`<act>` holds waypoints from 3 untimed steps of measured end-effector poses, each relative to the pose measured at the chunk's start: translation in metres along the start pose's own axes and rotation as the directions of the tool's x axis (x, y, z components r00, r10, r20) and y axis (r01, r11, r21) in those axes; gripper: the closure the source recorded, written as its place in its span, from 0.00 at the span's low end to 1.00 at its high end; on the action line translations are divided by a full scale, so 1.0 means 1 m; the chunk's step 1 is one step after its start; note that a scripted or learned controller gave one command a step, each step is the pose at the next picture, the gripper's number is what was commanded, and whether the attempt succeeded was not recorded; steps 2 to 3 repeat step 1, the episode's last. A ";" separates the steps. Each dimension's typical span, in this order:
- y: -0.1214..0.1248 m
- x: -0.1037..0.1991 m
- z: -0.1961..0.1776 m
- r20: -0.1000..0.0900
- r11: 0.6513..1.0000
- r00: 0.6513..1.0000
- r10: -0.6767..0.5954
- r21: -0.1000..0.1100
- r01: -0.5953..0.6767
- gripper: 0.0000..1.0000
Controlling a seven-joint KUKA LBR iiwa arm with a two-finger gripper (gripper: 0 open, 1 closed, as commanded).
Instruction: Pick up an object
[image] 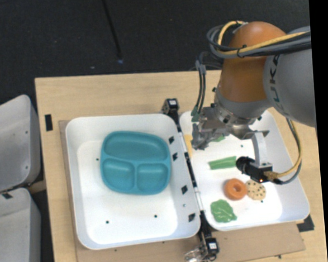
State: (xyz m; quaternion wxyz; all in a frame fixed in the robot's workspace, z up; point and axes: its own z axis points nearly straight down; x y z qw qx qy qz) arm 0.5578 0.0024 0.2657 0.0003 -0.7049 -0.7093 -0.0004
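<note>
Presently, in the single overhead camera view, we record two shallow white bins side by side on a pale wooden counter (54, 163). We note that the left white bin (92, 228) carries a teal plastic divided plate (136, 162), lying well apart from the arm.

We find the candidate objects in the right white bin (289, 203): a flat green strip (222, 163) near the bin's middle, an orange ring-shaped toy (235, 189) below it, a small speckled tan disc (256, 191) touching or just beside the ring on its right, and a green leaf-shaped soft piece (222, 211) at the lower left of that bin.

We observe the grey arm with its orange band reaching in from the right, the gripper (201, 139) hanging over the upper left part of the right bin, close to the wall shared by the bins. The wrist body hides the tips, so we cannot tell how they are set, and we see nothing held.

We judge the green strip the nearest candidate: it lies just below and slightly right of the gripper in the view, its long axis running nearly left to right with a slight upward tilt at the right end. We assess that a grasp would need to close across that short width. The ring, disc and leaf lie farther down the bin.
</note>
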 end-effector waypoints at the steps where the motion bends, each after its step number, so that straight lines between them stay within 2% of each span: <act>1: -0.020 0.050 0.000 -0.001 1.000 1.000 -0.001 0.001 0.001 1.00; 3: -0.020 0.050 0.000 -0.001 1.000 1.000 -0.001 0.001 0.001 1.00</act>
